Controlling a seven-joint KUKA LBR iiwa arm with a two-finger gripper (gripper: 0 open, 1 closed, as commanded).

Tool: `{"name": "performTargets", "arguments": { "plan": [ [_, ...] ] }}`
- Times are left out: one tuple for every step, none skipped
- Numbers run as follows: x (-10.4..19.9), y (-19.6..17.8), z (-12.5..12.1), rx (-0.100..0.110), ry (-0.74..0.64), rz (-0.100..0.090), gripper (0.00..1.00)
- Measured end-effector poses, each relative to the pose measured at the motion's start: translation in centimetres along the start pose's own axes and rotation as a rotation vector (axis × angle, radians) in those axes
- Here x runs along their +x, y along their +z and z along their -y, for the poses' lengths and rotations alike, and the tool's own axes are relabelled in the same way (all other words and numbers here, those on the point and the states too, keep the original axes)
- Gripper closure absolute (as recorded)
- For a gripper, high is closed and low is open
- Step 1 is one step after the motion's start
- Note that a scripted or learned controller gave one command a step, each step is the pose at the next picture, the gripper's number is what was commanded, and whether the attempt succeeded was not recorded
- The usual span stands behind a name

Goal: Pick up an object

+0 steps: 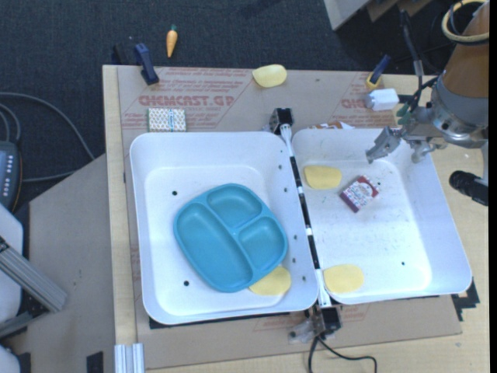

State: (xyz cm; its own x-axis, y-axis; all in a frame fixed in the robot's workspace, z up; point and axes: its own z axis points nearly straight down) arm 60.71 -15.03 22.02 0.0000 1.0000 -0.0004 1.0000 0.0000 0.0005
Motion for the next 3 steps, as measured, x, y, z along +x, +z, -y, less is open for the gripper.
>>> {"name": "performTargets", "arguments": {
  "plan": [
    [5.2,12.1,0.0,-0.001,-0.002,0.0,0.0],
    [4.0,12.9,1.9,-0.018,-0.002,0.003,0.0],
    [3.7,11.8,1.9,-0.021,0.002,0.008,1.0]
  ]
}}
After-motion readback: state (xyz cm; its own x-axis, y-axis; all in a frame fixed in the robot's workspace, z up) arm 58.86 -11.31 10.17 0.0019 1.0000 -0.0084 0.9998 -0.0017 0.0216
